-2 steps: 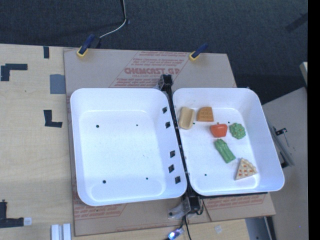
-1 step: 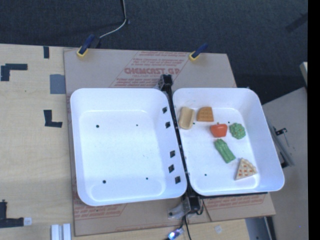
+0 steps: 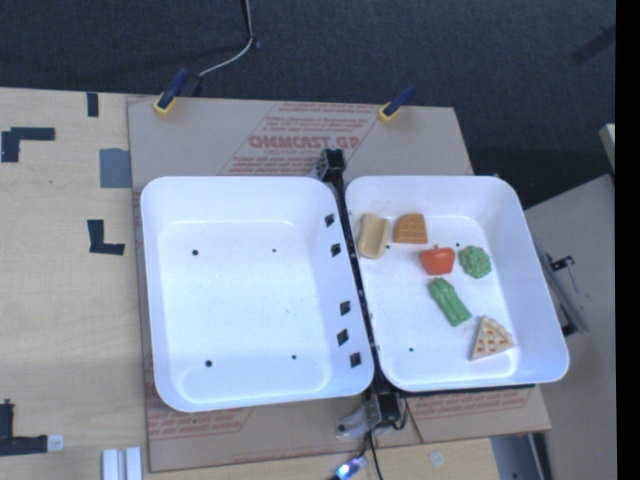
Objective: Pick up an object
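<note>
Right bin [image 3: 520, 268] holds six toy foods: tan bread roll [image 3: 372, 235] by the divider, orange toast [image 3: 410, 229], red tomato [image 3: 437, 260] touching green broccoli [image 3: 475, 262], green pickle [image 3: 449, 301], waffle wedge [image 3: 490, 339]. Left bin [image 3: 160, 268] alongside. Two yellow-blue clamps [image 3: 172, 92] on cardboard [image 3: 300, 138]. Gripper state: can't tell.

Light is bright and even, falling from above. The two shallow white plastic bins [image 3: 250, 193] reflect it strongly, and their floors look nearly washed out. Shadows are soft and short, showing faintly under the bins' rims on the brown cardboard sheet [image 3: 290, 138]. The dark blue carpeted floor [image 3: 400, 28] stays dim. The whole picture is slightly soft and grainy, and small details blur.
</note>
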Robot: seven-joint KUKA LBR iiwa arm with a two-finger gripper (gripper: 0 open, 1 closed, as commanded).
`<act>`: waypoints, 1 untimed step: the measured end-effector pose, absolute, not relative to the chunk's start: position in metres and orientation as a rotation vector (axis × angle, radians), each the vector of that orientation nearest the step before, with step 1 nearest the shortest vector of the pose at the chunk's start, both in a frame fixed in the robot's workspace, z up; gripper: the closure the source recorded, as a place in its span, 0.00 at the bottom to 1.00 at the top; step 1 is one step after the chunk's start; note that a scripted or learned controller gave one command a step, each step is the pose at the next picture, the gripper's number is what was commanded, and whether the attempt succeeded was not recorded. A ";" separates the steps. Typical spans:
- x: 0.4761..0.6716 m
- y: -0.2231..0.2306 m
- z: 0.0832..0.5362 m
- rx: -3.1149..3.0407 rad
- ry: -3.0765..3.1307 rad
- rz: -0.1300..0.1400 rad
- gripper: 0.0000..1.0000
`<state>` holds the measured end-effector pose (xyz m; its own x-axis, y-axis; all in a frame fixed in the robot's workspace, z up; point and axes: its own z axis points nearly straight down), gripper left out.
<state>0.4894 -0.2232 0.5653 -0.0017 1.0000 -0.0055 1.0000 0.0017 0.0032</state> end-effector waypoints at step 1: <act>0.490 -0.223 0.576 2.213 2.217 -0.002 1.00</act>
